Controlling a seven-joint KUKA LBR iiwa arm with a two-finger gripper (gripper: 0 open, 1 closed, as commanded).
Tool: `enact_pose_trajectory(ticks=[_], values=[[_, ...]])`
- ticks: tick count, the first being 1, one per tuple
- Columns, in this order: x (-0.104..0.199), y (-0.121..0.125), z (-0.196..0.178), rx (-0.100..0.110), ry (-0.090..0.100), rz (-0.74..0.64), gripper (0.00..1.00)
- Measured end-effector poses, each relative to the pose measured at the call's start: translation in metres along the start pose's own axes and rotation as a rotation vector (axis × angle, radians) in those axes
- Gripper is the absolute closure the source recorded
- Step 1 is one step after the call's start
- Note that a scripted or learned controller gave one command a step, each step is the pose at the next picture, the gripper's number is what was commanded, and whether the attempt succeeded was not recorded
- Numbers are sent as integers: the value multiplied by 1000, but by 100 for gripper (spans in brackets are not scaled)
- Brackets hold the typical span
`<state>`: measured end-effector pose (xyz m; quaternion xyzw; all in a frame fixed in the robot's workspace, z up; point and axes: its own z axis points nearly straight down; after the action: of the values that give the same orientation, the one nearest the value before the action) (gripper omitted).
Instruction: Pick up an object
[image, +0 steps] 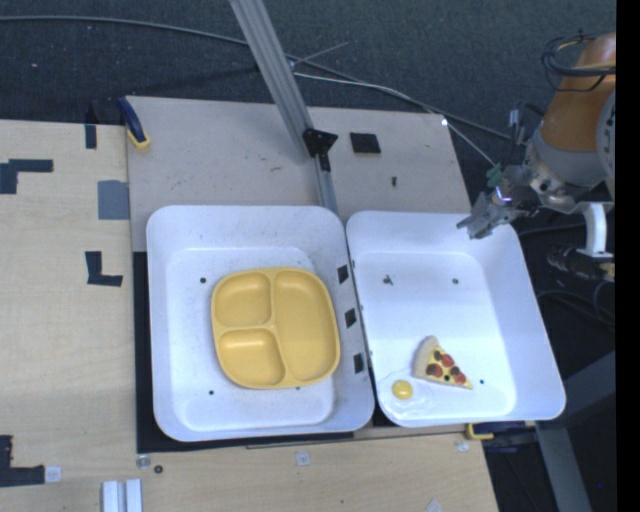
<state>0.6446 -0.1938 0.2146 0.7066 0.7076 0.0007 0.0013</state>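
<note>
My grey two-finger pincer (482, 222) hovers at the right white bin's (530, 330) far rim, grasping nothing visible; approach step; the flat triangular pizza-slice toy (442, 364) lies near the front; next, I must travel forward and descend

Two white bins sat side by side. Left bin (170, 300) held a yellow divided plate (274, 327), three compartments, near its centre. Right bin (500, 290) held a pizza slice toy (441, 364) and a small yellow round piece (402, 390) just beside it, lower part. Arm (575, 120) at upper right of frame; gripper (483, 222) hung over right bin's upper right rim, nothing seen between its fingers
</note>
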Motion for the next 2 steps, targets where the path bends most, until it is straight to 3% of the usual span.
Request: enact_pose_trajectory(ticks=[1,2], values=[[0,1,-52,-1,0,0,100],[54,-22,-39,6,2,-3,100]])
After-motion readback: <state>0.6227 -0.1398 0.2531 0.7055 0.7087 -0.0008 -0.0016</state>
